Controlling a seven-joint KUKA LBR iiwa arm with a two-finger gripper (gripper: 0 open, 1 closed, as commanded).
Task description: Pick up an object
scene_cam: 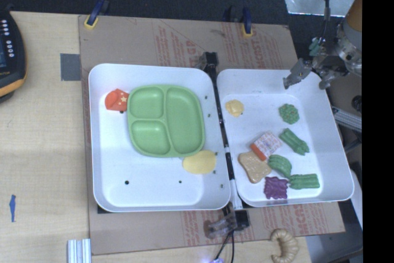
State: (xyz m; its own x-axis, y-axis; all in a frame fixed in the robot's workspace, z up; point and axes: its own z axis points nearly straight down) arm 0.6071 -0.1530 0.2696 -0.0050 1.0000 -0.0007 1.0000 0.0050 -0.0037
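My gripper hangs over the far right corner of the right bin, open, with nothing between its fingers. Below it in that bin lie a small yellow piece, a green broccoli-like toy, a green pickle shape, a pink and white block, a tan bread slice, a purple piece and two more green pieces. All of them lie apart from the gripper.
The left bin holds a green divided plate, a red toy and a yellow lemon shape. A tan curled object lies on the bench in front of the bins. A black and orange device sits far left.
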